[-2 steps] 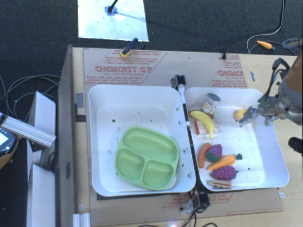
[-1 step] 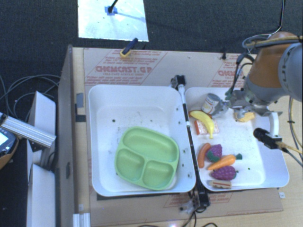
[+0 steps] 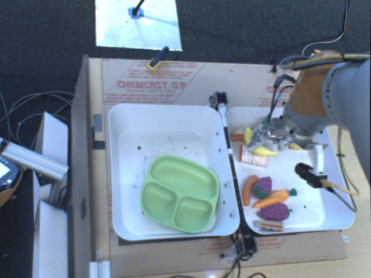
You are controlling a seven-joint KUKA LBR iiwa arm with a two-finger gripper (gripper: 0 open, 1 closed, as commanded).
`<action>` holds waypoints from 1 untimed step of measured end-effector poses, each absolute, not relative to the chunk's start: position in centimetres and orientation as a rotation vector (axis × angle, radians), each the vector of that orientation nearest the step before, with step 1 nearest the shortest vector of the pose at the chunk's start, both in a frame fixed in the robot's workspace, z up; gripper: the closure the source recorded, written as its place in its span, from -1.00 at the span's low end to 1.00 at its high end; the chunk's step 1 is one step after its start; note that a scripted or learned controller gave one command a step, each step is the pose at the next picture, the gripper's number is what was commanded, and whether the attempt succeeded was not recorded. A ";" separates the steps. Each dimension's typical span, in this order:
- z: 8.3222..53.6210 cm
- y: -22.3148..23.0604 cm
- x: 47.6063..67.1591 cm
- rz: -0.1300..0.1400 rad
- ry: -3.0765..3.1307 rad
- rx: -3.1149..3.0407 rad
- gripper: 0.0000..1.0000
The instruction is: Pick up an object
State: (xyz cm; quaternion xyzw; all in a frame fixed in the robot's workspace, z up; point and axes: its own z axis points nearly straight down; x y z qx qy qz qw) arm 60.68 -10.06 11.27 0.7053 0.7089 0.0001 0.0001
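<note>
The right bin [image 3: 316, 213] holds several toy foods. At its upper left lie a yellow banana [image 3: 265, 152], a second yellow piece [image 3: 248, 135], a small orange block [image 3: 237, 137] and a red-and-white packet [image 3: 254, 158]. My gripper [image 3: 264, 136] hangs low over this cluster, just above the banana and beside the yellow piece. Nothing is visibly held. Nearer the front lie an orange sausage shape [image 3: 249, 190], a purple fruit [image 3: 263, 185], a carrot with a green top [image 3: 271, 198], a bunch of purple grapes [image 3: 274, 212] and a tan stick [image 3: 271, 226].
The left bin [image 3: 133, 138] holds a green divided plate [image 3: 179, 193] at its front right. The divider between the bins [image 3: 229, 155] runs close to the left of the gripper. The grey arm [image 3: 342, 91] reaches in over the right bin's back right.
</note>
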 end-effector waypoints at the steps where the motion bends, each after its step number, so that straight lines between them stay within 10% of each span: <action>1: 8.4 -9.0 51.0 0.000 2.223 2.221 -1.00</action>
